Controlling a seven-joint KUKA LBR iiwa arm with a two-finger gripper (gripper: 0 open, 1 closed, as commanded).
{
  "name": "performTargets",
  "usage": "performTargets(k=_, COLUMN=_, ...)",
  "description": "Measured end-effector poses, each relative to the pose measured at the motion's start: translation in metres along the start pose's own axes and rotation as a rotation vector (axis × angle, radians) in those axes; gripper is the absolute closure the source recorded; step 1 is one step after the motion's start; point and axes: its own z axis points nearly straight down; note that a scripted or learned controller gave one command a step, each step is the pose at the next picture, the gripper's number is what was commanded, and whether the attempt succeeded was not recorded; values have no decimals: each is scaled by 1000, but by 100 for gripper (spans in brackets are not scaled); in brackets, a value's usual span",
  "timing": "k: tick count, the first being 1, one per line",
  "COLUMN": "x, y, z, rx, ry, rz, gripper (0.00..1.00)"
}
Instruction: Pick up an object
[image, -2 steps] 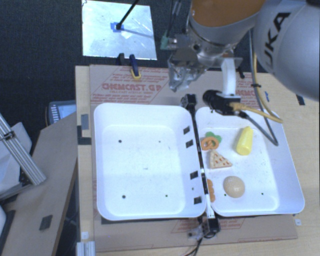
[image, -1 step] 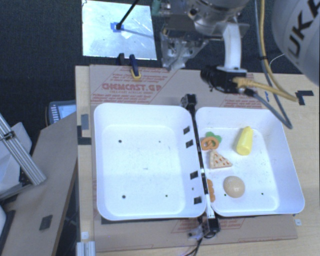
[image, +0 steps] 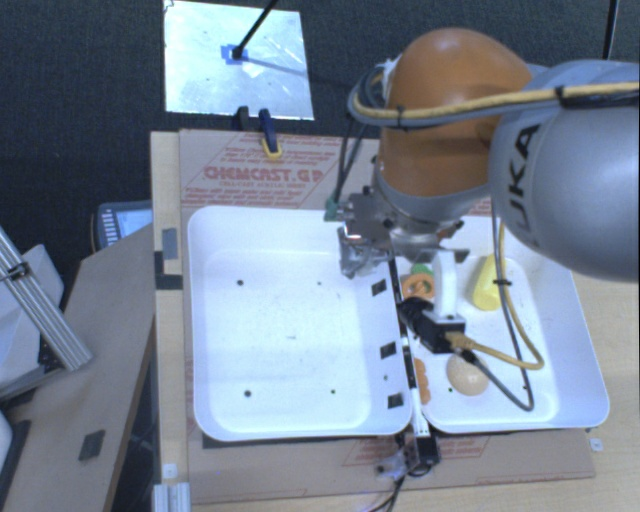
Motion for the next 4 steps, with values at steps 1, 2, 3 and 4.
performTargets(k=1, x=-11, y=-17, z=-162, rx=-35, ry=11, rz=-7, gripper=100)
performTargets(k=2, x=61, y=65, z=-222, rx=-29, ry=9, rz=-13, gripper=100)
performTargets(k=3, x=95, y=128, z=-221, rx=-24, ry=8, rz=-11, gripper=100)
performTargets(k=4, x=93, y=131, z=-30, rx=0, ry=0, rz=-4, gripper=100)
